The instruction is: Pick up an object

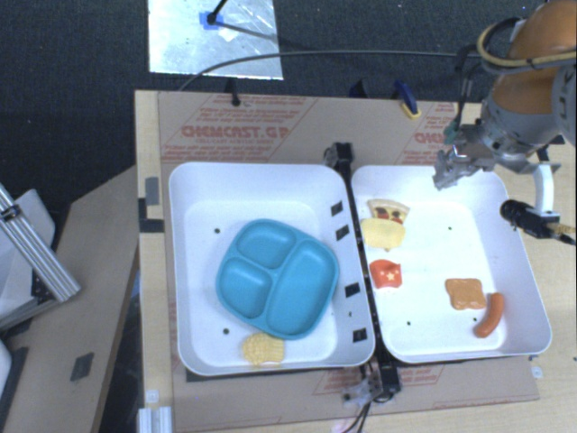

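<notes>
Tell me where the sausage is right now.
The sausage lies in the right bin, near its front right corner, just right of the toast slice.

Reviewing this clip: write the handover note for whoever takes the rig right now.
Gripper: above the right bin's far edge, holding nothing visible.
Right bin: pizza slice, yellow piece, red piece, toast, sausage.
Left bin: blue divided plate, corn beside it.
Done: nothing picked.
Left: descend, grasp one object, lift.
</notes>
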### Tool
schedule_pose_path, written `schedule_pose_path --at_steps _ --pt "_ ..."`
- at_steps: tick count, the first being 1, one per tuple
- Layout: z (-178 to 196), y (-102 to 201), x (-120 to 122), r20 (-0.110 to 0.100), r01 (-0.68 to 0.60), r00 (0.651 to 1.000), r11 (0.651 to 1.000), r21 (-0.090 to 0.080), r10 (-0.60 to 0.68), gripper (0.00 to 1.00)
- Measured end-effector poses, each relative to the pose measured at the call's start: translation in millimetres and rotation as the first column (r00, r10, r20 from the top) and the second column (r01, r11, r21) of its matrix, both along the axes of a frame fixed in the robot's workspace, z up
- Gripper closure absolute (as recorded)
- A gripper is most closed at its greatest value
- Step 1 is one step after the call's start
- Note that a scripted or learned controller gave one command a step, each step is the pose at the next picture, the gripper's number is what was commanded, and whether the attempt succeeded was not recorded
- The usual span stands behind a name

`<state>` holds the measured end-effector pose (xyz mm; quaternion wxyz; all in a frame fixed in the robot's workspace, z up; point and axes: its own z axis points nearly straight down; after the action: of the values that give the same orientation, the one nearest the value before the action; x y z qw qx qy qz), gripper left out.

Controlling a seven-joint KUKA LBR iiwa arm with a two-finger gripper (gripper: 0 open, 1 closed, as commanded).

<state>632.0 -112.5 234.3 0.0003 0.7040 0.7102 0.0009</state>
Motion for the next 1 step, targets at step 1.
schedule_pose_path --at_steps 1 --pt "-10.8 56.1 -0.9 -0.001 -0.001 1.0 1.0 0.001 0.001 1.0"
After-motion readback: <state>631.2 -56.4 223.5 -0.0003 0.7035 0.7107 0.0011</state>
